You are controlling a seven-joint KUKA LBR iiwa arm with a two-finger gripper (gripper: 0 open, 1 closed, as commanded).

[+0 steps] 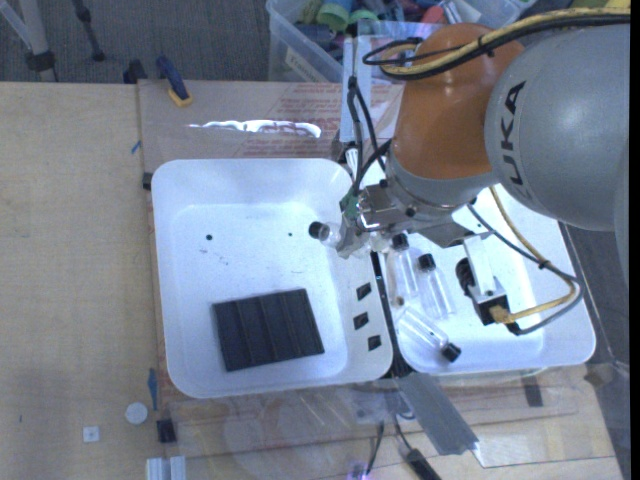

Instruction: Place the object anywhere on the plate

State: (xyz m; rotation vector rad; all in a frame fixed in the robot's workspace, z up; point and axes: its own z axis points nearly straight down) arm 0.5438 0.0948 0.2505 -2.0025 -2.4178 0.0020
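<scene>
The grey arm point(560, 118) with its orange band point(450, 98) reaches in from the right and hangs over the seam where the two white bins meet. Its claw point(352, 230) sits low at the inner right edge of the left bin point(180, 268), just above the bin floor; whether it is parted or closed cannot be told, because the wrist block and cables cover it from above, and nothing can be seen gripped in it. A small dark-tipped knob point(318, 231) shows just to the left of the claw, close to it, though whether it belongs to the tool or lies loose in the bin is unclear. The black ridged plate point(268, 328) lies flat on the floor of the left bin, toward its near side, turned slightly askew to the bin walls and well apart from the claw. In the right bin point(570, 338) lie clear plastic tubes point(425, 283) with dark caps, set beside one another just right of the seam, and another clear piece with a black cap point(430, 336) lies nearer the front rim (these look like the candidates for the object, none of them on the plate). A white and black part with a yellow cable point(490, 293) hangs over the same bin beneath the arm. Both bins rest on the pale wooden tabletop point(60, 268), and a tub of coloured toys point(380, 8) stands behind them.
</scene>
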